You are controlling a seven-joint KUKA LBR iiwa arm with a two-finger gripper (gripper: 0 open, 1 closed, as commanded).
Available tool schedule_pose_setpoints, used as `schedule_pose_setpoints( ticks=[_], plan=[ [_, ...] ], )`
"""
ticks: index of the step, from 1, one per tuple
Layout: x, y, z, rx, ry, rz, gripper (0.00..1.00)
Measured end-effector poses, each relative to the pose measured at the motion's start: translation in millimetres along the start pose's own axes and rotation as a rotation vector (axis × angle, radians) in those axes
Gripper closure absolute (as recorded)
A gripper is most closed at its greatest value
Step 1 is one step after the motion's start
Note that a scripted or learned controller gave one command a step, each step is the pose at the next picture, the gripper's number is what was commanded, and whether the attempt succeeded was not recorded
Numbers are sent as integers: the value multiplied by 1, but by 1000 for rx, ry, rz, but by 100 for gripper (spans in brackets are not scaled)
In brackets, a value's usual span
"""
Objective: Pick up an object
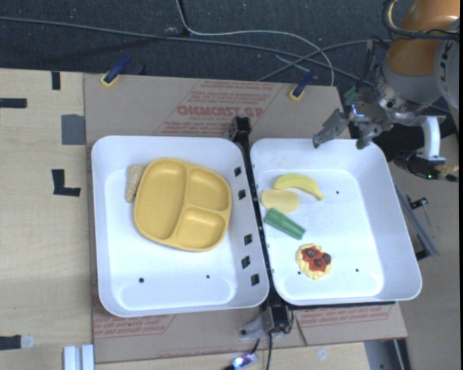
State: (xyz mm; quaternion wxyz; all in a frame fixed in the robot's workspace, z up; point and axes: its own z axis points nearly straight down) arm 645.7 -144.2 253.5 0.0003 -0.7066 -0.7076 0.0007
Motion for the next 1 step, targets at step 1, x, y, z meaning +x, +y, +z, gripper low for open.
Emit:
schedule_pose_setpoints(
  ticks=[1],
  plan=[
    [-3,8,52,5,0,0,0]
  ],
)
